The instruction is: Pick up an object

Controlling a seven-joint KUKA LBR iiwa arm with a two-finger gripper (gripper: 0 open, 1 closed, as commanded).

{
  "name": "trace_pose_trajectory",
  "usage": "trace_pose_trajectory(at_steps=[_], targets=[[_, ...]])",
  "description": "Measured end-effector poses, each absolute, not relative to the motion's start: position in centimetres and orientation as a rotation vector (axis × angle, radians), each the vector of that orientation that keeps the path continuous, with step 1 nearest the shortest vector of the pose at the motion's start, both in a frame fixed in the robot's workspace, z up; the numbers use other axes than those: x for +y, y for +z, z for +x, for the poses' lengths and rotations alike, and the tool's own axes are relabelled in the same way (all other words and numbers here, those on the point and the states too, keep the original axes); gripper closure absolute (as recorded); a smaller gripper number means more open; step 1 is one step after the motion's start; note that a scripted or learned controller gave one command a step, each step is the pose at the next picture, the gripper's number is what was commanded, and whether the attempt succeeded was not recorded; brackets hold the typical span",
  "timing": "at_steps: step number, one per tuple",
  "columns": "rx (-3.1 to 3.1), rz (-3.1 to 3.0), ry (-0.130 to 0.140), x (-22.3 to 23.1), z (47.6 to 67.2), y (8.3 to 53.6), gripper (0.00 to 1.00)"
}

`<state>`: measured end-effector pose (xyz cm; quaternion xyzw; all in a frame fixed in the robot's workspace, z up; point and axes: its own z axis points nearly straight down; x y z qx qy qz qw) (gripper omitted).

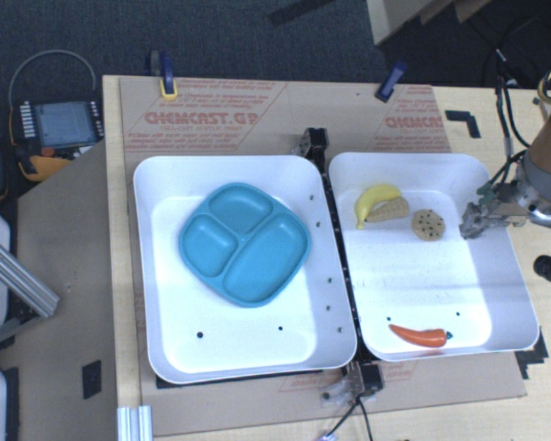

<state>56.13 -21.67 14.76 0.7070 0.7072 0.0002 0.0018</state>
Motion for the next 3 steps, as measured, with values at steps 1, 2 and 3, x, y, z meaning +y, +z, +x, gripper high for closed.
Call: trace_pose_trajectory(at_steps=[1,2,3], targets=[[2.216,2.215,0.004,-22.2,56.5,21.1,1.00],[2.217,2.214,0.005,-22.2,56.6,26.2,1.00],[2.229,2.218,0.000,-17.0,56.5,24.8,1.00]])
